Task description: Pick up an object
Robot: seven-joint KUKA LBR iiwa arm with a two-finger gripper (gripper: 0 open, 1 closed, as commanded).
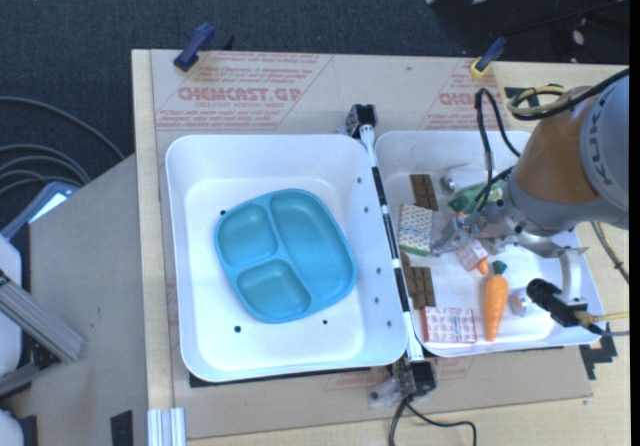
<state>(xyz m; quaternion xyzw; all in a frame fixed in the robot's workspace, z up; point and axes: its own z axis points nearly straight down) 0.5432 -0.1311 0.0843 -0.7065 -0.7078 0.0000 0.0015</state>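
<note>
Over on the right of the picture, the grey arm's jaws sit low in the right white bin (590,264), but I cannot tell if they are apart. Packets crowd beside the orange toy carrot (494,306), so a grab could slip or catch two.

Even, bright overhead light falls on the bench, and the white bins (190,234) nearly wash out. The blue plate (285,254) casts only a faint, soft shadow. The dark floor stays dim and grainy. The arm (570,169) looks soft and slightly blurred at the right, and small items are fuzzy throughout.
</note>
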